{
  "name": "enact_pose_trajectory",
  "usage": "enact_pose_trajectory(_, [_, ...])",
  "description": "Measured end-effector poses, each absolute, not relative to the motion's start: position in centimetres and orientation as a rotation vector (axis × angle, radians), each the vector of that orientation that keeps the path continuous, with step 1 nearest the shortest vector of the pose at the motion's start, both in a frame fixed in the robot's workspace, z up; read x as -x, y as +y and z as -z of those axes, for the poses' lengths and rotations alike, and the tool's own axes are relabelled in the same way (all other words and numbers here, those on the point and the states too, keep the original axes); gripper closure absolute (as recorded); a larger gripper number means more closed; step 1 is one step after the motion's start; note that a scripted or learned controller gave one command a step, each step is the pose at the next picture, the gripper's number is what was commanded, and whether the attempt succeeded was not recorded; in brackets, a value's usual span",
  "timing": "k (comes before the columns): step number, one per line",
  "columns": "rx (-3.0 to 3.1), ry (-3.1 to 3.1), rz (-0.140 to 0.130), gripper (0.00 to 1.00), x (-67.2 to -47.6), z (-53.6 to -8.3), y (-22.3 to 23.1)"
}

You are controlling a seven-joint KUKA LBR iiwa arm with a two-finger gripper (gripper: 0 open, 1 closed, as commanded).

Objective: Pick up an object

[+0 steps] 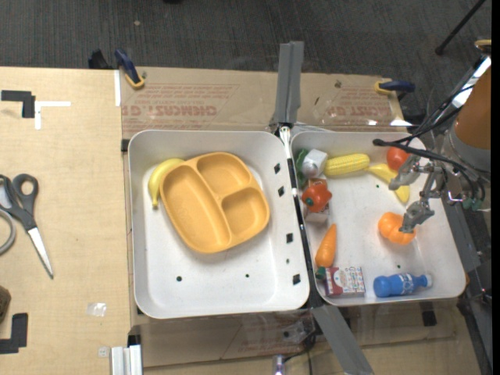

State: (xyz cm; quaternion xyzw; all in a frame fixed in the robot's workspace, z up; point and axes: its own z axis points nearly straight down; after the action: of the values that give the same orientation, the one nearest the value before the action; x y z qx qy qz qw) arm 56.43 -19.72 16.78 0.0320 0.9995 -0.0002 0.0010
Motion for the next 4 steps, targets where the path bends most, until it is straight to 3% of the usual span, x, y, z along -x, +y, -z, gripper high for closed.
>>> enact_pose_trajectory(1, [-0.236,3.129,0.001,0.00,-56.1,-9.3,-22.1])
enact_pose_trajectory(2, [-0.229,3.125,0.002,1.00,-56.4,-10.3,-21.9])
enact_pose_trajectory(3, [-0.162,3.134,0.002,1.00,-47.9,-9.3,-21.7])
enact_pose_trajectory(4, [-0.155,3.103,0.013,0.00,-48.8,-10.0,-21.7])
